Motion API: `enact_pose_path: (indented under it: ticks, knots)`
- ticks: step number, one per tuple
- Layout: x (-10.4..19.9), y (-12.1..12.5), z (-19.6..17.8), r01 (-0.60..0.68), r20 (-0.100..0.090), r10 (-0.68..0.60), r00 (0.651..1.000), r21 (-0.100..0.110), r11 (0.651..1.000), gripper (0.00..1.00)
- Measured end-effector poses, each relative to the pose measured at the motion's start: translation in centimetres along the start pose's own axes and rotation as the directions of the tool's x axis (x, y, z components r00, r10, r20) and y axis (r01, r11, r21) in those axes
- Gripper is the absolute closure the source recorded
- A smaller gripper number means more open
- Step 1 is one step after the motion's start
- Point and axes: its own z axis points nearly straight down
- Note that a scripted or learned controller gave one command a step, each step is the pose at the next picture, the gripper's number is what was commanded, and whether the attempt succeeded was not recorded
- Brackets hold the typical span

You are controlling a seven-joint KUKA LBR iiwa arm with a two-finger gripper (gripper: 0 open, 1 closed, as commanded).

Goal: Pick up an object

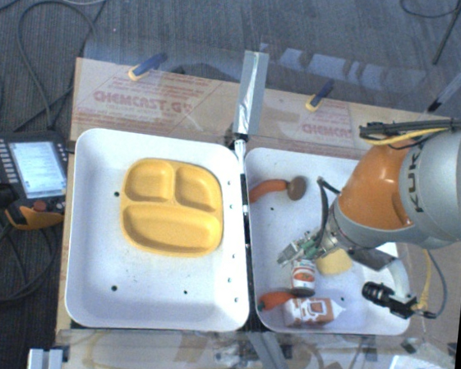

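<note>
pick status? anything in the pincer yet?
Done: the arm has reached into the right bin and the pincer sits low among the clutter, just above a small jar. In hand: nothing I can confirm; the view doesn't settle whether anything is between the fingers. Left: the grasp and lift. The jar, the carton and the yellow block all lie on the bin floor; the yellow tray sits untouched in the left bin.
</note>
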Motion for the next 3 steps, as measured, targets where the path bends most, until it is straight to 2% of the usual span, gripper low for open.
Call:
enact_pose_path:
  ticks: [1,2,3]
  knots:
    - [0.1,0.1,0.1,0.003,-0.001,-0.003,1.0,0.001,1.0,0.0]
    - [-1.3,-5.2,0.4,-0.163,0.009,0.163,0.987,-0.012,0.987,0.0]
    - [-1.4,-5.0,-0.3,-0.164,0.007,0.164,0.986,-0.012,0.986,1.0]
